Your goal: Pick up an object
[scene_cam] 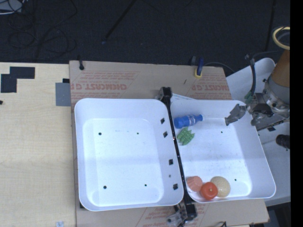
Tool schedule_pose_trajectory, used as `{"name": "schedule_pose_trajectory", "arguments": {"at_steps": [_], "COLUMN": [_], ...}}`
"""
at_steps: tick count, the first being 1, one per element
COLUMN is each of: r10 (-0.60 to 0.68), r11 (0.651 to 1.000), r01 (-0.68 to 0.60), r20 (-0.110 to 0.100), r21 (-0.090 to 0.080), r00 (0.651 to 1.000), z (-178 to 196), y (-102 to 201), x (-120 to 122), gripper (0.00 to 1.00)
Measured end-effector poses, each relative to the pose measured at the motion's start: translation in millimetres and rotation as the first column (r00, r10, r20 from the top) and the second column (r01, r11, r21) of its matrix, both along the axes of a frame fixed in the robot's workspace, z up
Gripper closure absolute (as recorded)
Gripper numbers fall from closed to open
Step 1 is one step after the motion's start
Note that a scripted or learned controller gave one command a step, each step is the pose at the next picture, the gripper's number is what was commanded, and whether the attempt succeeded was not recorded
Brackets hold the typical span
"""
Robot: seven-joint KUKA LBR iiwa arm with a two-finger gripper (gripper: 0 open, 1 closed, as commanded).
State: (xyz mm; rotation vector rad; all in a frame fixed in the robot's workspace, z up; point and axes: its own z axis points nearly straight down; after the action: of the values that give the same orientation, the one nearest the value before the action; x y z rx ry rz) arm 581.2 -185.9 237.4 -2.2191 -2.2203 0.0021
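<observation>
My gripper (250,117) hovers over the far right edge of the right bin (246,164), open, with nothing between its fingers. A blue bottle (187,121) lies on its side at the far left of that bin, well to the gripper's left. Just below the bottle is a small green leafy item (185,136). In the bin's near corner a red round object (208,190), a beige round object (221,186) and a pink piece (193,182) sit bunched together.
The left bin (120,155) stands beside the right one, joined by a black divider strip (173,145). Both rest on a cardboard sheet (142,79). A light wooden bench top (33,141) extends to the left.
</observation>
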Motion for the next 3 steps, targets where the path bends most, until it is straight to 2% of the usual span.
{"name": "schedule_pose_trajectory", "arguments": {"at_steps": [1,2,3], "r10": [-0.001,0.001,0.001], "r11": [1.000,1.000,1.000], "r01": [0.001,-0.001,-0.001], "r20": [-0.009,0.008,0.003], "r21": [0.001,-0.002,-0.001], "r00": [1.000,1.000,1.000], "z": [-121,-62,-70], "y": [-26,-28,-28], "x": [5,43,55], "gripper": [0.00,0.00,0.00]}}
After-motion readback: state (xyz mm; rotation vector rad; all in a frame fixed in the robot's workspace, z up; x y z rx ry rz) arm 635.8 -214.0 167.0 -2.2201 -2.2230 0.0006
